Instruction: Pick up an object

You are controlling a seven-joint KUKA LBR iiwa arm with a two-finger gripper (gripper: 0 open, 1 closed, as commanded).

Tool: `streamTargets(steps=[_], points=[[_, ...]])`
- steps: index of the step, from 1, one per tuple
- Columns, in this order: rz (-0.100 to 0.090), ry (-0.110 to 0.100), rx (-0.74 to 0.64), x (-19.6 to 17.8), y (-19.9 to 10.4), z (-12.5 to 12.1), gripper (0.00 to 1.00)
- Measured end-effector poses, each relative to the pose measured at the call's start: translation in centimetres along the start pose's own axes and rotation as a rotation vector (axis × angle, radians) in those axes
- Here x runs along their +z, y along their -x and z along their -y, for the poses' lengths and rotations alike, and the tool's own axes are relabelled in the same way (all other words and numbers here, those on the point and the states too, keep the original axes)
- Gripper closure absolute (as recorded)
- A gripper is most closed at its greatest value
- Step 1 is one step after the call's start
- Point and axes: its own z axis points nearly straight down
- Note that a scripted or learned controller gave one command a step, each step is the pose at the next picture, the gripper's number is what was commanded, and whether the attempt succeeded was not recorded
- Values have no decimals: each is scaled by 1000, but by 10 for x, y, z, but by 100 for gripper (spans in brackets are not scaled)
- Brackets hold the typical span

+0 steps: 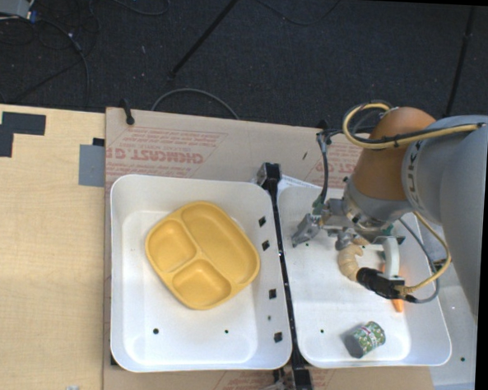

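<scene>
Over the right bin [433,342] we had the arm [394,170] reaching in low, with the end effector [353,238] sitting above that bin's upper middle. We could not tell the end effector's state from this angle; the wrist body hid it.

Candidates, all placed relative to the right bin:
- Small green-patterned cylinder [367,338] lay on its side near the bin's lower edge, well apart from the arm.
- Beige lumpy piece [350,261] lay near the bin's centre, just beside the end effector.
- Orange bit [398,304] lay right of centre, partly under a black cable connector [379,282].
- Yellow divided plate [202,253] sat in the left bin [130,307], across the divider from the right bin.

Our judgement: nothing looked gripped yet, so the step in hand was approach and closing. The beige piece was nearest, so we'd have gone for it. To do it well: centre over it, descend straight, keep the cable clear of the grasp, close only once the piece sat between the tips. Rounded shape could roll out, so a slow squeeze and a short test lift seemed wise.
</scene>
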Motion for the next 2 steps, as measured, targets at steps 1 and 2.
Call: streamTargets(steps=[1,2], points=[[1,4,1,30,-1,0,0],[-1,4,3,18,0,0,100]])
